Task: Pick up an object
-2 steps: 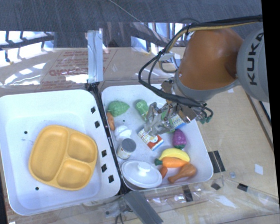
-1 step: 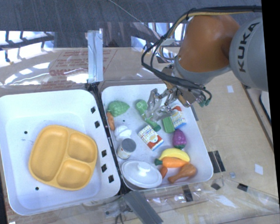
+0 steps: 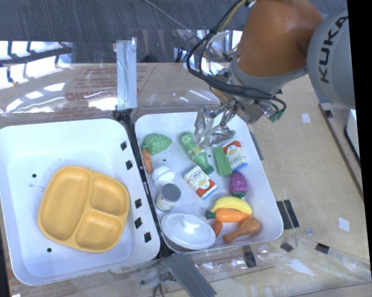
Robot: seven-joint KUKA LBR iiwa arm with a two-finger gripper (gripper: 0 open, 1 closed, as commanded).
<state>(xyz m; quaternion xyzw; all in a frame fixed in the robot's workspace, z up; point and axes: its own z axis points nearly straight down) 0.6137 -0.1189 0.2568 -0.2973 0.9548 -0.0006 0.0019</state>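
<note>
My gripper [image 3: 209, 135] hangs low over the upper middle of the right bin [image 3: 266, 189], its metal fingers [image 3: 201, 128] spread and open. Just below the tips lies a light green bottle-shaped toy [image 3: 197, 153], its upper end close under the gripper; nothing sits between the fingers. A dark green pickle [image 3: 221, 161] and a white carton with a red label [image 3: 236, 154] lie immediately to the right of it. A small white and orange box [image 3: 200, 182] rests just below.
The right bin also holds a green lettuce [image 3: 156, 142], a small carrot [image 3: 147, 159], a grey-lidded jar [image 3: 170, 194], a white bowl [image 3: 188, 231], a purple fruit [image 3: 238, 184], a banana [image 3: 231, 204] and a drumstick [image 3: 242, 229]. A yellow divided plate [image 3: 82, 207] lies in the left bin [image 3: 11, 147].
</note>
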